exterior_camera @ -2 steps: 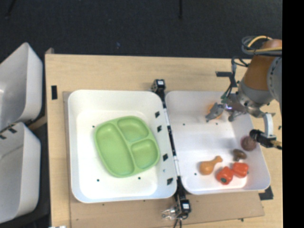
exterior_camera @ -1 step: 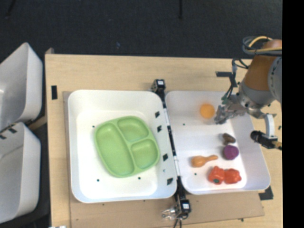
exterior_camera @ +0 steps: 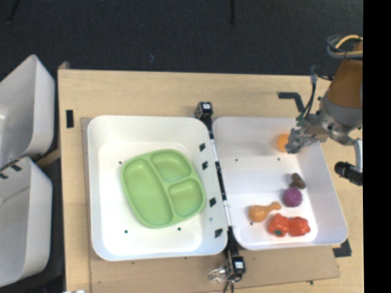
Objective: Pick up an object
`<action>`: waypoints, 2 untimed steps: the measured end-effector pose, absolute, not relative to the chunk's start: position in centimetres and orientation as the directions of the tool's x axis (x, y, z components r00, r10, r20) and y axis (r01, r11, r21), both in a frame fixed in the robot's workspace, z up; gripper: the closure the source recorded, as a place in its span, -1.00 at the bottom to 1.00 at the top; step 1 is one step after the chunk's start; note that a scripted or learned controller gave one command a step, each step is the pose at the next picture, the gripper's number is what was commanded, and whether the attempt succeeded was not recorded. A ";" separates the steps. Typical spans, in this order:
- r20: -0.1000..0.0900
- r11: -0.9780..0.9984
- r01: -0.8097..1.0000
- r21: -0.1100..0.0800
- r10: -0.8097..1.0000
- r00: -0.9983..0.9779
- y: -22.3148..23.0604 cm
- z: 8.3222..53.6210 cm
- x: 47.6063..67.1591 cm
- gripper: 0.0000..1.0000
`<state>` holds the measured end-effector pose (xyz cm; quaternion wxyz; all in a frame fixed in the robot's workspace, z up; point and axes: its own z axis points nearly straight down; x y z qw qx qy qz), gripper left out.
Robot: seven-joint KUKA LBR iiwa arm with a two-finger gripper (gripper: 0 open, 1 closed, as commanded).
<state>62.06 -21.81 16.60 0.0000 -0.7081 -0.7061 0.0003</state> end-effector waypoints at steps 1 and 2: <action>0.000 -0.002 1.000 -0.002 1.000 0.002 -22.0 20.5 61.9 1.00; 0.000 0.003 1.000 -0.002 1.000 -0.003 -22.1 23.5 62.0 1.00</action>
